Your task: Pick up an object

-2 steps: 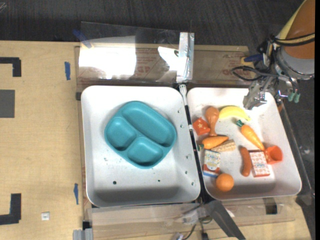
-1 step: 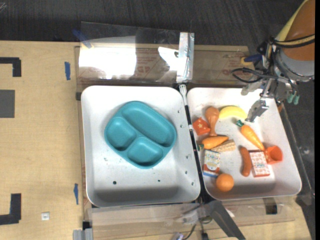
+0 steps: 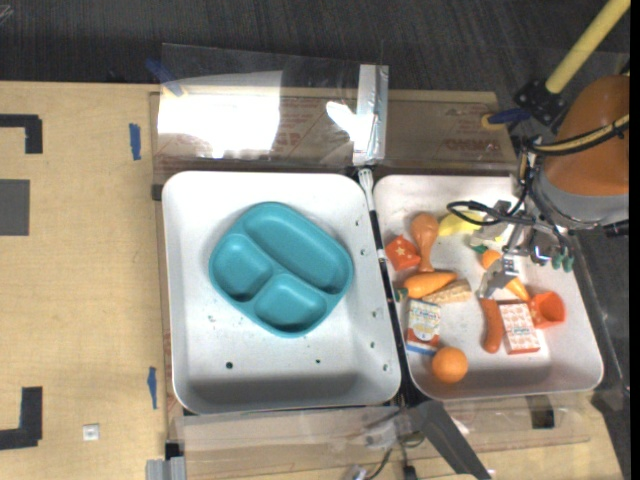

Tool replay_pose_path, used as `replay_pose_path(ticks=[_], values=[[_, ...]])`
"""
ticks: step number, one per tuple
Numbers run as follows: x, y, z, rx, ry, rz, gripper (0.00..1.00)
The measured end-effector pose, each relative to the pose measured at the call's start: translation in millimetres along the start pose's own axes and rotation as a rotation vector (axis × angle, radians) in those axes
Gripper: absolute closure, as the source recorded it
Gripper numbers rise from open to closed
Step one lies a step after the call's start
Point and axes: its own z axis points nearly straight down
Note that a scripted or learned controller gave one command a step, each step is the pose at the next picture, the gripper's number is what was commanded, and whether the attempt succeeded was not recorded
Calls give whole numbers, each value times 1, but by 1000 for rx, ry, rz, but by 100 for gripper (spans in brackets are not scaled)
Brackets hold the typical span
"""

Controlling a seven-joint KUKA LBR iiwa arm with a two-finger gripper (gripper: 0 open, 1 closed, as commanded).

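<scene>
Camera view showed you the gripper point(image 3: 497, 276) low over the right bin point(image 3: 580, 368), reaching in from the right, its metal fingers ending just above a red sausage point(image 3: 491, 330) and beside a red-and-white carton point(image 3: 519, 328). You could not tell from this angle whether the fingers were wide or narrow, and nothing sat visibly between them, so no object counted as held.

The candidates for picking all lay crowded in that bin: a drumstick-shaped piece point(image 3: 426, 234), a red piece point(image 3: 402, 254), a croissant-like piece point(image 3: 430, 283), a small printed packet point(image 3: 425, 322), an orange ball point(image 3: 450, 365) and an orange cup point(image 3: 549, 308). The left bin point(image 3: 190, 218) carried a teal divided plate point(image 3: 281, 267), well apart from the gripper.

Your main risk was the clutter. Closing there could have caught an edge of the carton together with the sausage, or pushed both aside. Round things such as the ball would likely have rolled off at a touch.
</scene>
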Motion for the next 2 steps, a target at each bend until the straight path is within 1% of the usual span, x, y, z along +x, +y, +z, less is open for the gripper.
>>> replay_pose_path(ticks=[1,2], values=[[48,-39,46,1,-11,5,0],[76,-26,45,1,-11,59,0]])
